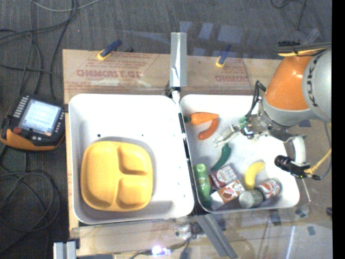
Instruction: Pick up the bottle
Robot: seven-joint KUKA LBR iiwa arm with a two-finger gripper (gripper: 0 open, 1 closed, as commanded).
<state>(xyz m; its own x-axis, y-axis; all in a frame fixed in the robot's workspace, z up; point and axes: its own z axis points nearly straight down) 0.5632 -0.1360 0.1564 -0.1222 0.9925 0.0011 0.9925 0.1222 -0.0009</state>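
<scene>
Hand [223,139] above right bin [280,108]; bottle [203,181] inside

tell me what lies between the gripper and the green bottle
In the camera view, a green pepper lies between the gripper and the bottle.

the bottle [202,181] is small and green, with a lighter, glossy green cap end pointing toward the far side of the table and a darker body running toward the near edge. it lies on its side on the floor of the right bin [237,106], tight against that bin's left wall, close to the near left corner. its long axis runs roughly parallel to the wall. its near end touches or sits just beside a red and white packet [226,178], and a green pepper [222,157] lies just to its right.
</scene>
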